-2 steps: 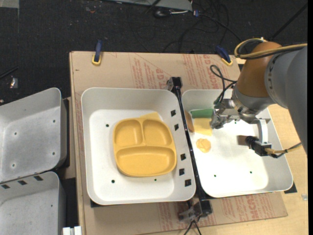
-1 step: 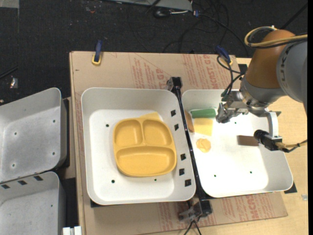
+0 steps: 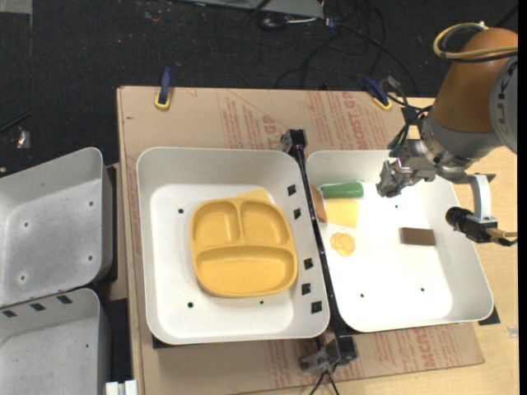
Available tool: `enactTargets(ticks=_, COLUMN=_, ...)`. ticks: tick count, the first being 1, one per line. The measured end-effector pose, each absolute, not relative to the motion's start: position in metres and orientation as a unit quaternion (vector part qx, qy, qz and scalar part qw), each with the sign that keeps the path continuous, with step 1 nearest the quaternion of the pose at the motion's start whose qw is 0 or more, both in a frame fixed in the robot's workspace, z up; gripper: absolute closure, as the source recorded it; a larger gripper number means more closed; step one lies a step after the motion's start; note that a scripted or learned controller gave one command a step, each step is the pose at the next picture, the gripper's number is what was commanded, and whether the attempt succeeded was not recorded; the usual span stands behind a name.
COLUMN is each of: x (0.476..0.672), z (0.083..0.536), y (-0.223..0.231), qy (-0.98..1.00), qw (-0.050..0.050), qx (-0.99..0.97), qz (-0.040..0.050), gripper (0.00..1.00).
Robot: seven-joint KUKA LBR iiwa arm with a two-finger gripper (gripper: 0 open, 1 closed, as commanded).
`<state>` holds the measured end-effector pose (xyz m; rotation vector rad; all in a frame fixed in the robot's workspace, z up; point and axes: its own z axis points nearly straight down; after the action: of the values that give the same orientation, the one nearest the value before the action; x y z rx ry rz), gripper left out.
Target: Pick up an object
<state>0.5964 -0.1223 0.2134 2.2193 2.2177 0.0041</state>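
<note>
One gripper (image 3: 394,179), finger state indiscernible, above right bin (image 3: 461,299); green block (image 3: 342,191) at its nine o'clock, brown block (image 3: 417,236) at five.

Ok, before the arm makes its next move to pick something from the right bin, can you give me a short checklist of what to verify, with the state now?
1. Gripper position: over the upper part of the right bin, above the floor. Ok.
2. Gripper carrying anything: nothing seen between its fingers. Ok.
3. Finger opening: too small and dark to judge. Cannot tell.
4. Nearest targets: green block touching the yellow block, close to the left wall. Crowded, not ok for a clean grasp.
5. Brown block: lies alone on the floor. Ok.
6. Small yellow piece: flat, low; graspability cannot tell.
</note>
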Motion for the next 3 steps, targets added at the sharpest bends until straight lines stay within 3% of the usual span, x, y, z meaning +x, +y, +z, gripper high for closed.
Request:
enactTargets(ticks=1, x=0.593, z=0.275, y=-0.128, qy=0.708, qw=0.003, qx=0.707, qz=0.0015, gripper=1.0)
enactTargets(ticks=2, x=0.593, z=0.288, y=-0.128, qy=0.708, qw=0.001, qx=0.706, qz=0.0005, gripper=1.0)
enactTargets(ticks=3, x=0.6, z=0.283, y=-0.066, qy=0.71, qw=0.0, qx=0.704, qz=0.0006, gripper=1.0)
